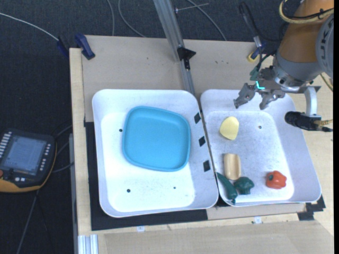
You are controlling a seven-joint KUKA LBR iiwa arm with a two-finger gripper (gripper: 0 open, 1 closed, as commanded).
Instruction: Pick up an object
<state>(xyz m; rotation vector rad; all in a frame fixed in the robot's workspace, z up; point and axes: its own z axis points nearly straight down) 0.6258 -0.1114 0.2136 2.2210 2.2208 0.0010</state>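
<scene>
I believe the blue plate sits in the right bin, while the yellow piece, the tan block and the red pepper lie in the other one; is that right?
Not quite: the camera view shows the blue plate in the left bin. The yellow piece, tan block and red pepper lie in the right bin.

You can count two white bins [106,194], one blue plate [157,138], and four small objects [229,128] in the right bin.

We see a sky-blue plate [157,138], a pale yellow piece [230,128], a tan cylinder [232,165], a red pepper [275,180] and a dark-green item [236,186] (both bins [106,115] white).
</scene>
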